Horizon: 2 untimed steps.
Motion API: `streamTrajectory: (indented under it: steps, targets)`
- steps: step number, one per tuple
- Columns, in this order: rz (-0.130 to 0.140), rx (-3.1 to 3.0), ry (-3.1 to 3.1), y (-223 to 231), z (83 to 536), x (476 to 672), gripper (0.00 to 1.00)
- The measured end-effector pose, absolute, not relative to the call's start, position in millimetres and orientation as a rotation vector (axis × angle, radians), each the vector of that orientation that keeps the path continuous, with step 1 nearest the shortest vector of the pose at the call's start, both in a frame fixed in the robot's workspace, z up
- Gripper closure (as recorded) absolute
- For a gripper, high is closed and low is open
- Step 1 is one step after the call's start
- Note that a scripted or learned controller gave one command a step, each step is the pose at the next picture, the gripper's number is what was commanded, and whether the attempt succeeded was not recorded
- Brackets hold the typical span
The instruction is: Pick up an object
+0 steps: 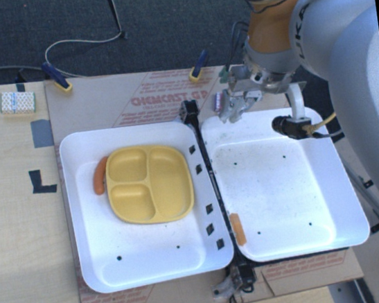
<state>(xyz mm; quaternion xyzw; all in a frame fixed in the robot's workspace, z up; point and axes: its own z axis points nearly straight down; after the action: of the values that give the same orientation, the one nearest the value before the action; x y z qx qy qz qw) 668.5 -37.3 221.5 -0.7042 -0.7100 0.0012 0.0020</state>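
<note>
A smooth yellow divided plate (149, 184) lies in the left white bin (93, 266), a slim orange carrot (98, 177) touching its edge. Another carrot (237, 229) rests in the speckled right bin (340, 224). The metal gripper (229, 107) hangs above that bin's far rim; I cannot tell its grip.

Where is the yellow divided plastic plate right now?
The yellow divided plastic plate lies in the left white bin, toward its upper middle, with an orange carrot-shaped piece touching its left edge.
</note>
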Motion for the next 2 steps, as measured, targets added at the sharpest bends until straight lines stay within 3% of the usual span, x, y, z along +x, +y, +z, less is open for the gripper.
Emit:
streamTrajectory:
  steps: [1,2]
  targets:
    - [0.004,-2.21,-2.228,-37.4,221.4,668.5,0.0]
    - [0.003,-2.208,-2.228,-36.8,230.9,668.7,1.0]
